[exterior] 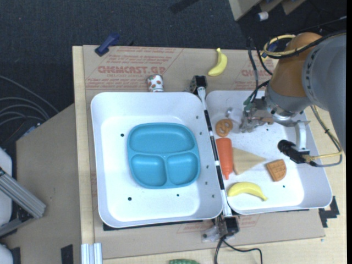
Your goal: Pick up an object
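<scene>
Hovering over the right bin (316, 188), nothing picked yet

Hand (248, 120) sits at 3 o'clock of the cookie (224, 127), probably lining up; can't tell if it's apart or together.

The bench board (132, 65) reads "CHEMCAST GP" in red print.

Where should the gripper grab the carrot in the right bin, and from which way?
Probably at the carrot's mid-length, coming straight down with the fingers closing across its narrow width. It lies flat and long beside the divider wall of the right bin, with a tan wedge touching its other side, so finger room is tight. The gripper hangs near the round cookie.
</scene>
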Robot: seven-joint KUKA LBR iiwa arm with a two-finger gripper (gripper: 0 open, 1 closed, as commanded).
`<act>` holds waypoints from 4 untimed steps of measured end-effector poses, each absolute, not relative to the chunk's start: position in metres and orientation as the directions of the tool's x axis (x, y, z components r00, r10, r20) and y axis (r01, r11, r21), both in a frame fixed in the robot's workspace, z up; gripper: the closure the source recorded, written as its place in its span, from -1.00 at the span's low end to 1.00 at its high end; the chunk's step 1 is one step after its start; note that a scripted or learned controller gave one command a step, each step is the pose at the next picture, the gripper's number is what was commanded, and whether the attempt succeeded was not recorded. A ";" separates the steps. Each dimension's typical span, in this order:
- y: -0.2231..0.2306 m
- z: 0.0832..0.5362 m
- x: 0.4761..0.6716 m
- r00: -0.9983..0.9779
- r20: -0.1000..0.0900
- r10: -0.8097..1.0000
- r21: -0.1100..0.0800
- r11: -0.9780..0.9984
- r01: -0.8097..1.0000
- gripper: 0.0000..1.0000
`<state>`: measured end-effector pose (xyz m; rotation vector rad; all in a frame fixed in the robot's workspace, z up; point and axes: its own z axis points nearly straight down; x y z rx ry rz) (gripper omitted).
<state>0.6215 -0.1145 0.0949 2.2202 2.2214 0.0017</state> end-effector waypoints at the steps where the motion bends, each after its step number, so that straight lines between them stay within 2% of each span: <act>1: -0.156 0.256 0.602 0.000 -0.002 1.000 0.003 0.000 1.000 1.00; 2: -0.155 0.255 0.602 0.000 -0.001 1.000 0.000 0.000 1.000 -1.00; 3: -0.174 0.170 0.635 0.000 0.001 1.000 -0.003 0.000 1.000 -1.00; 4: -0.103 0.086 0.645 -0.001 0.000 1.000 0.002 0.001 1.000 -1.00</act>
